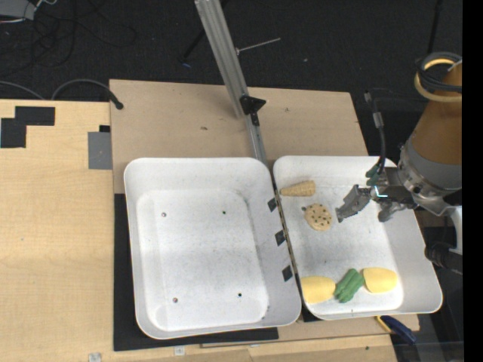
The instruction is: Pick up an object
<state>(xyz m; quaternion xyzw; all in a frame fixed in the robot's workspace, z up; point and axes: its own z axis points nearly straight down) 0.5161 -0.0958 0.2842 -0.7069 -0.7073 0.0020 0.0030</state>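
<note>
The claw (370, 202) hangs open over the right bin (411, 240) and grips nothing. The cookie (318, 217) lies just beside it, with a cone (298, 189) near and yellow and green toys (349, 284) farther off. The claw might close beside the flat cookie and miss it. The left bin (196, 247) sits on a tan counter (53, 202), by dark floor with cables.

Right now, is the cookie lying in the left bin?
No, the cookie lies in the right bin, below the cone.
</note>
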